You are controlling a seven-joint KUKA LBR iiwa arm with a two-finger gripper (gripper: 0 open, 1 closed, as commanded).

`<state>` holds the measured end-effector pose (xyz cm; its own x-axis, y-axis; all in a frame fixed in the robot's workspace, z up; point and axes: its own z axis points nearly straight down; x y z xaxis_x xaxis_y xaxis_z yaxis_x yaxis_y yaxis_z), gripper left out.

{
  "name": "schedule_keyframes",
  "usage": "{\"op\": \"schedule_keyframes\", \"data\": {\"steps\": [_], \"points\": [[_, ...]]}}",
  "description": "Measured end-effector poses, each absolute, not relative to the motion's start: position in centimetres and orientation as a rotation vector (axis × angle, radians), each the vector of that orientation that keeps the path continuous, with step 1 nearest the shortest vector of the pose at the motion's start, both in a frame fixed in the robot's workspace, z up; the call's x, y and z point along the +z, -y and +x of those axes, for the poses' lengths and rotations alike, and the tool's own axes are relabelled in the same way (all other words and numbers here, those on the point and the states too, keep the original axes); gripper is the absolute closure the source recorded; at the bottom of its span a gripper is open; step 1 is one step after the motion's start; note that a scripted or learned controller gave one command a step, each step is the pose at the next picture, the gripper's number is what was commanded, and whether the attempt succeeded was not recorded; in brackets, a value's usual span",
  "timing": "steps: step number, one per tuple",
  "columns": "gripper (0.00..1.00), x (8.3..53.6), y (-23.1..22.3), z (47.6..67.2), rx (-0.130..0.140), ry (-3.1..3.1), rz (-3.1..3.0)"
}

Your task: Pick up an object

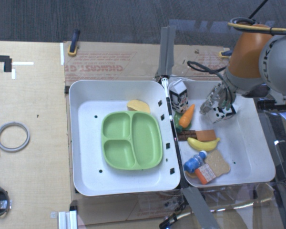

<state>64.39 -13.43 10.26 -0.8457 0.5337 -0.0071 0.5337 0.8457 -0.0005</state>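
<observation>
A: Where is the gripper [218, 108] seen, and what is found at its fingers?

B: It is seen in the right bin [250, 168], toward two o'clock of that bin's floor. A small white object with black patches [225, 112] is seen at the fingertips, at about five o'clock of the gripper. Whether it is clamped between the fingers or merely touched cannot be told, and the fingers' spacing cannot be read either.

A: How is that object expected to handle?

B: It is judged to be a light, stiff toy, probably smooth plastic and so somewhat slippery. A hold across its narrow middle is advised, not on a corner.

A: And the arm's pose?

B: The arm [250, 56] is reached in from three o'clock, its orange band [245, 54] held above the bin's far corner, and the wrist is bent down and toward nine o'clock.

A: What lies farther out?

B: A small milk carton [178, 95] and a toy carrot [186, 117] are set at nine o'clock of the gripper, by the divider. A banana [202, 143], a blue bottle [194, 163] and a slice of toast [215, 162] are grouped toward seven o'clock. In the left bin [81, 142] a green divided plate [132, 140] is placed, with a yellow piece [138, 106] at its twelve o'clock.
</observation>
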Motion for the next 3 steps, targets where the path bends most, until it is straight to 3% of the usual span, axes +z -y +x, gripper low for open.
{"op": "schedule_keyframes", "data": {"steps": [1, 2, 3], "points": [[1.0, 19.2, 9.1, 63.1, -0.002, -2.785, 1.449], [0.0, 19.2, 9.1, 63.1, -0.002, -2.785, 1.45], [0.0, 10.2, 12.0, 63.1, -0.002, -2.641, 1.696]]}}
